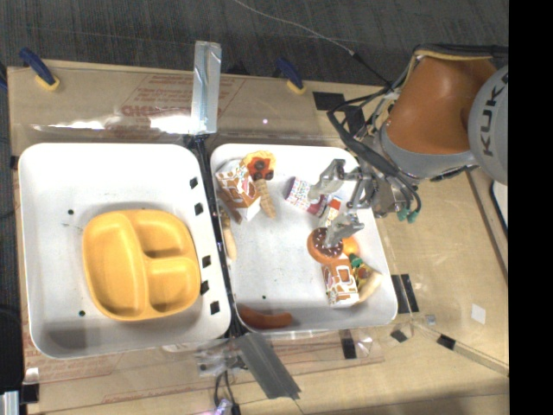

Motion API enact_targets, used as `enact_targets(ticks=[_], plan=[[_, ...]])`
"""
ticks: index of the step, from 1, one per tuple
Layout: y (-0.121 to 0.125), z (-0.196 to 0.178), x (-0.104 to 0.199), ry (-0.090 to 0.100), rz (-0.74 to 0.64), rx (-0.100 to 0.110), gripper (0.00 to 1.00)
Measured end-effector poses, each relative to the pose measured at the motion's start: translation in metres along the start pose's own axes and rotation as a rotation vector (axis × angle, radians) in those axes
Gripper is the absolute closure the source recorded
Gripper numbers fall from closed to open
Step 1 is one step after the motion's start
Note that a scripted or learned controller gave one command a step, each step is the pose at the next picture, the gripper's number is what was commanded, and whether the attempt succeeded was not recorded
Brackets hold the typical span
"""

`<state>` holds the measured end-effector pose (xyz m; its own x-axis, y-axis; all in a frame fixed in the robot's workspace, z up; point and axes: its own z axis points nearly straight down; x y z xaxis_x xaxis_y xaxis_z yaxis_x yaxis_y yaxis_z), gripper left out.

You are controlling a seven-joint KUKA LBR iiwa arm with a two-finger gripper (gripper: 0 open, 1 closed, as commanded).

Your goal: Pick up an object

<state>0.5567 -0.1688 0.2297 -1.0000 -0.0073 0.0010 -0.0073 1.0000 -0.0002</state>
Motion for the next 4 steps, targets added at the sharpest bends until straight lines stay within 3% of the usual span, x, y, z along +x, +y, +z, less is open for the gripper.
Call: enact_targets(ticks=[1, 2, 3, 4], plan=[[-0.024, 0.125, 0.006, 0.000, -0.025, 0.000, 0.00], [-0.021, 0.113, 0.003, -0.006, -0.036, 0.001, 1.00], [-0.014, -0.039, -0.033, -0.015, 0.070, 0.004, 1.00], [0.004, -0.001, -0.065, -0.001, 0.087, -0.001, 1.00]])
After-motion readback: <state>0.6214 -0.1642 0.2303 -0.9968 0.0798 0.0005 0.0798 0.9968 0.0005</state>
